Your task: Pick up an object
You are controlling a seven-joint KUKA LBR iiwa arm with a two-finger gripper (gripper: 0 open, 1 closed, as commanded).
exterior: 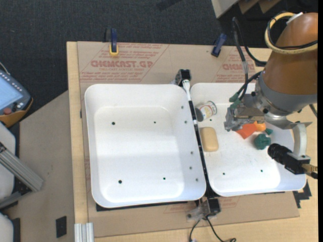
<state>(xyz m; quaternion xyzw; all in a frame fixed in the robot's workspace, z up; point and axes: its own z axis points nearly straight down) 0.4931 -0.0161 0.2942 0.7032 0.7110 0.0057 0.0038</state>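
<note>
The gripper [236, 121] hangs low over the middle of the right bin [242, 183], and whether it is open or closed I cannot tell, because the wrist hides it from above. Just under it, a little toward the right bin's right wall, sits an orange object [247, 131], partly tucked beneath the gripper body. A teal-green lump [261, 143] lies just beside it, nearer the right bin's front edge. That crowding is the danger: a descent slightly off could press on both at once, or shove the orange one sideways instead of catching it. Over by the right bin's left wall lie a tan rounded block [209, 139] and, behind it, a small round container [208, 109]. Both are well apart from the gripper, so they look safe. The other worry is a close on nothing and a lift that comes up bare.
</note>
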